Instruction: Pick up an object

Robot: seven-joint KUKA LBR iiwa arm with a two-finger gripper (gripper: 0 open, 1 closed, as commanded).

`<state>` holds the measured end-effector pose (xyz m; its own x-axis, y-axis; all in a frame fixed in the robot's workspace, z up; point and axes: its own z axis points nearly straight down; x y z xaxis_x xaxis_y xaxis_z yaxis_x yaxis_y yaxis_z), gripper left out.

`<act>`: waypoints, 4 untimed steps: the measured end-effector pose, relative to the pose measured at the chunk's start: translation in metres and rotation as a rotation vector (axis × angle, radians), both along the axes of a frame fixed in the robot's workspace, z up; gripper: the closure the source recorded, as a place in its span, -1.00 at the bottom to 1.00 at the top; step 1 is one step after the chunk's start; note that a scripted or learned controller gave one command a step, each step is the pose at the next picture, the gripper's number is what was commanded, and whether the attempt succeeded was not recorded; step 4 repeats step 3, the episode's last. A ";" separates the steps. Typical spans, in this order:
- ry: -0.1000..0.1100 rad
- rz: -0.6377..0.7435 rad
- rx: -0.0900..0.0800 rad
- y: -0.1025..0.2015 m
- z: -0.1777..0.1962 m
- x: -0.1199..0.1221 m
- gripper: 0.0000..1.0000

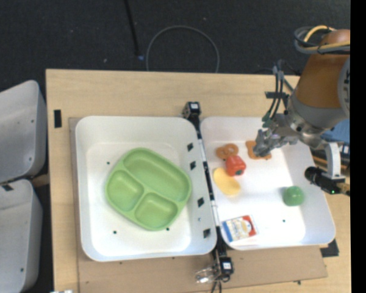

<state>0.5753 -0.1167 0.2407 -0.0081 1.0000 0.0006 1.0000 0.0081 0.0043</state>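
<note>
Camera view shows the gripper [264, 146] low in the right bin [305, 221], at its far side, over a small orange piece [252, 147]; whether it grips cannot be told. Just left lie an orange ring [227, 151] and a red pepper [235, 165], touching a yellow lemon [227, 182]. Nearer: a green ball [293, 195], a carton [239, 227]. A green plate [148, 188] fills the left bin [88, 163].
</note>
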 end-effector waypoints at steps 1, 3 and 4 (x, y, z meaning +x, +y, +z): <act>0.003 -0.001 0.000 0.061 -0.006 0.006 1.00; 0.003 -0.001 0.000 0.175 -0.003 0.019 1.00; 0.003 -0.001 0.000 0.175 -0.003 0.019 1.00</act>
